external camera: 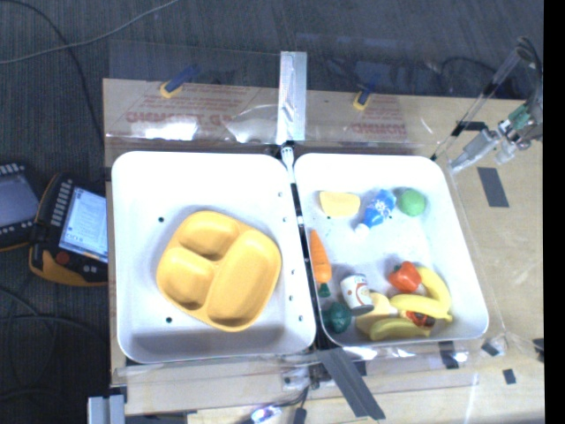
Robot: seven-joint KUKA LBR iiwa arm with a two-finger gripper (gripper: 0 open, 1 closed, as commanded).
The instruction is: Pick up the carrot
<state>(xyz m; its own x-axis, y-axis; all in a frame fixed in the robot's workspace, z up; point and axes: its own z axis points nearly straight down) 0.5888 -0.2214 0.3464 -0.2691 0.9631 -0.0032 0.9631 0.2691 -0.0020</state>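
Both white bins, the left bin [132, 263] and the right bin [459, 246], are seen to be of smooth plastic with a faint sheen, and the yellow divided tray [219, 268] in the left bin is of glossy moulded plastic. The carrot [319, 256] at the right bin's left wall and the bananas [415, 312] near its front right corner look like smooth, slightly shiny plastic. The bench [516, 263] is shown as pale matt wood, with a clear glossy film [221, 113] laid along its far edge.
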